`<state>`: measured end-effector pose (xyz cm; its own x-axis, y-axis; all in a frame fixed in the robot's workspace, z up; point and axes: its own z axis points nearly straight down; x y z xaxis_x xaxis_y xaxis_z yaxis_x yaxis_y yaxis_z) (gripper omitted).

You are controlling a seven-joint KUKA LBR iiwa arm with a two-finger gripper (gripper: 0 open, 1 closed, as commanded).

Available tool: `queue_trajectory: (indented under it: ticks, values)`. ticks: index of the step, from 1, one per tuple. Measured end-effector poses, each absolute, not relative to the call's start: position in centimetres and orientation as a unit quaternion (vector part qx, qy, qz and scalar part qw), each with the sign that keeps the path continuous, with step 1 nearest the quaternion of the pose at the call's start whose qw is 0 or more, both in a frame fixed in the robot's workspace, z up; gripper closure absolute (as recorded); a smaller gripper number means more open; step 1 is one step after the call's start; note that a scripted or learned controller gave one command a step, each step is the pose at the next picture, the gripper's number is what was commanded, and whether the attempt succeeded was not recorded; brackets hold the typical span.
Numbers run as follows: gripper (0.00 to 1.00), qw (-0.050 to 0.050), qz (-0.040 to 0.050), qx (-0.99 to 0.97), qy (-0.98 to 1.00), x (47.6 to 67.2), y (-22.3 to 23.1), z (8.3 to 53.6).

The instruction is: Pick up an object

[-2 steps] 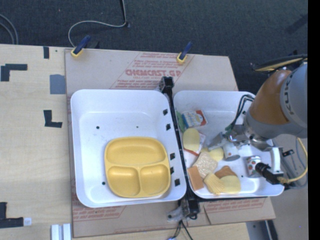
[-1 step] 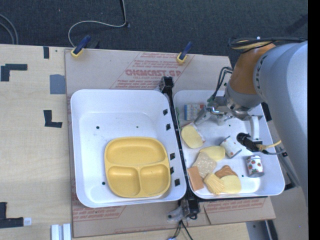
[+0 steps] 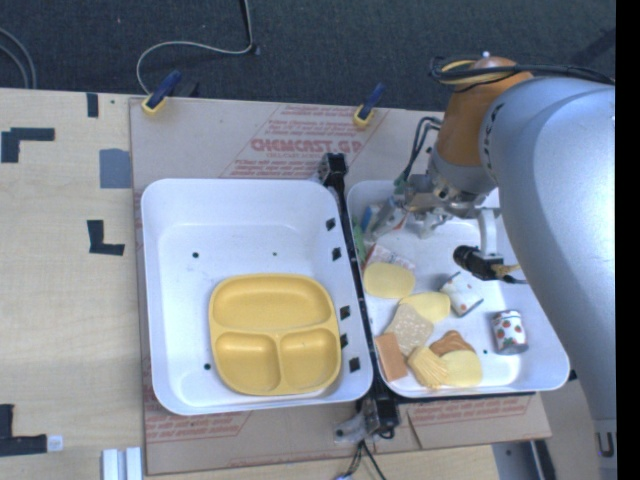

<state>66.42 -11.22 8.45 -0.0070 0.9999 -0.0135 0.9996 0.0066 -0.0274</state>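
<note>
Gripper (image 3: pixel 425 211) hovers low in right bin (image 3: pixel 545 353), far end from toy food pile (image 3: pixel 425 338); jaw state can't tell, nothing visibly picked yet.

In the right bin (image 3: pixel 545 366) we find a loose pile of small play-food pieces. A pale yellow disc (image 3: pixel 388 281) lies flat near the bin's left wall, with a speckled beige cracker (image 3: pixel 409 326) just below it. An orange-brown slab (image 3: pixel 390 356) lies beside the cracker. A ridged yellow piece (image 3: pixel 430 368) touches a round yellow piece (image 3: pixel 462 369). A small patterned can (image 3: pixel 509 331) lies well apart, toward the right wall.
</note>
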Motion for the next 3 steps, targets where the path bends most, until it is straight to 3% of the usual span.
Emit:
queue_trajectory:
  ticks: [1,3]
  values:
    - [0.0,0.001,0.0156,-0.708,-0.706,66.26,-10.76,8.48]
    - [0.0,0.003,0.0144,-0.707,-0.707,66.3,-10.72,8.46]
